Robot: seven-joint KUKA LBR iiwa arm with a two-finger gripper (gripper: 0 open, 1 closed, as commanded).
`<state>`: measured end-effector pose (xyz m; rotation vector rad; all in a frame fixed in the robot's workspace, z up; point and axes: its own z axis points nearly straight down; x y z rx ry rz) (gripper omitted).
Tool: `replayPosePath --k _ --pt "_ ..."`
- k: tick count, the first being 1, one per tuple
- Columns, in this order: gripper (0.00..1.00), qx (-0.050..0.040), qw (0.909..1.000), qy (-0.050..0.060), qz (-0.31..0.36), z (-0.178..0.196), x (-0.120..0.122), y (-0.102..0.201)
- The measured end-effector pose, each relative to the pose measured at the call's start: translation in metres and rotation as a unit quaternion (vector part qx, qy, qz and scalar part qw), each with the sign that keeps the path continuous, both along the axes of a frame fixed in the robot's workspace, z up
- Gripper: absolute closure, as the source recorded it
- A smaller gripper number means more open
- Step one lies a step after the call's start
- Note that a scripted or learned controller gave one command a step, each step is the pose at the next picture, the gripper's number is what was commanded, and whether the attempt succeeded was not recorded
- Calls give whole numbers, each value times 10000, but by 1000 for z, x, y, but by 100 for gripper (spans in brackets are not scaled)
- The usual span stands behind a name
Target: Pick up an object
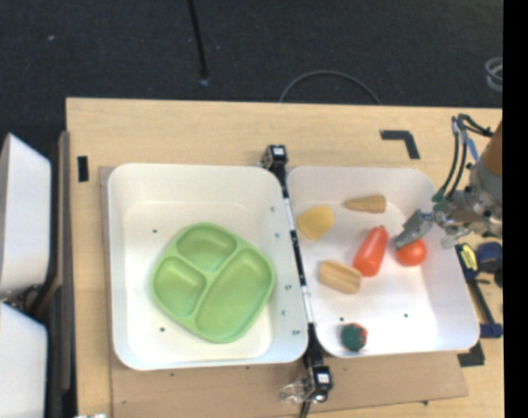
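Pincer near right bin's right edge, state unclear, over round tomato; it may roll away toward the red pepper.

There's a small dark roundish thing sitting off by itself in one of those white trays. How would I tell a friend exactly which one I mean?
Look in the right-hand bin, the one holding the toy foods. Go to its near edge, close to the divider between the bins. The small green and red piece lies there alone, darker than the orange, yellow and tan items farther back.
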<state>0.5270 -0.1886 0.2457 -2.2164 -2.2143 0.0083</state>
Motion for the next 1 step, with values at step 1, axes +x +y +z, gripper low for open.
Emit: replayPosePath --k 1 --pt "0 -13 10000 -54 14 6 2 0"
